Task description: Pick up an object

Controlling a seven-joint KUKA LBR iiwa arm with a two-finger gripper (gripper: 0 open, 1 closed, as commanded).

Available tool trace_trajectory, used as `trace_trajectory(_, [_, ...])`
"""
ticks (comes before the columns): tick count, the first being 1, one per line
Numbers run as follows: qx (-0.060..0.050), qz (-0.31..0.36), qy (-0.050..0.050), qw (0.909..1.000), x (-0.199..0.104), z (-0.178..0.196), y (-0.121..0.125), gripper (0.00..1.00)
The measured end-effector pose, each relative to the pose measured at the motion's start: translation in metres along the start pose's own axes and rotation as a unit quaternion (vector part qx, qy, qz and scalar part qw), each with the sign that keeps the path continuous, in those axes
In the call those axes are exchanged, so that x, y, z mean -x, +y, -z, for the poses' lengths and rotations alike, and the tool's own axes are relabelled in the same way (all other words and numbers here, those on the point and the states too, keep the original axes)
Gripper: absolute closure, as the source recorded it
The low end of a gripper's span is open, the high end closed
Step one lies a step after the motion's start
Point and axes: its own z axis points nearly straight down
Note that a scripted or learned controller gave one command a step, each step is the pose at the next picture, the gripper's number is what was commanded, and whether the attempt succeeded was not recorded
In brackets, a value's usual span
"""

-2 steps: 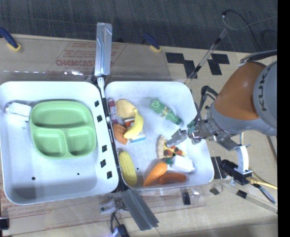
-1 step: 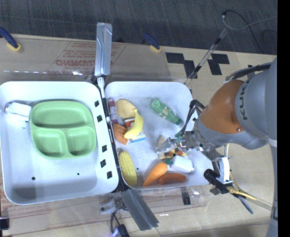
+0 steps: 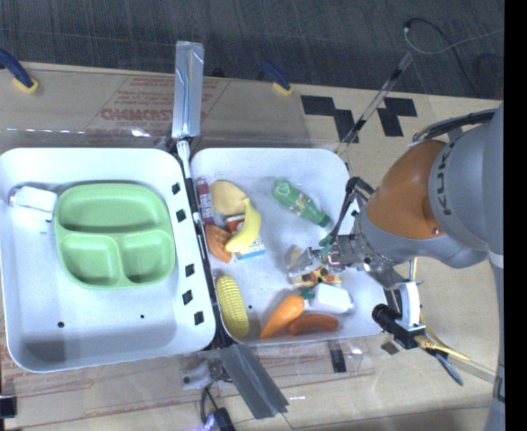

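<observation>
Toys cluttering the right bin [image 3: 272, 164] await selection as the claw [image 3: 312, 263], grip state indiscernible, hovers low; next: a secure pinch.

Even, bright overhead light — soft shadows, mild glare on the white bins [image 3: 30, 348], slightly soft focus.

We see a grey arm [image 3: 472, 196] with a rounded orange band [image 3: 407, 200]. Dark letters mark the grey shell beside the band.
</observation>
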Motion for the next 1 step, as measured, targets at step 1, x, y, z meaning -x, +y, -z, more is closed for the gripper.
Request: trace_trajectory(1, [-0.005, -0.039, -0.002, 0.9992, -0.0611, 0.1367, 0.0014, 1.00])
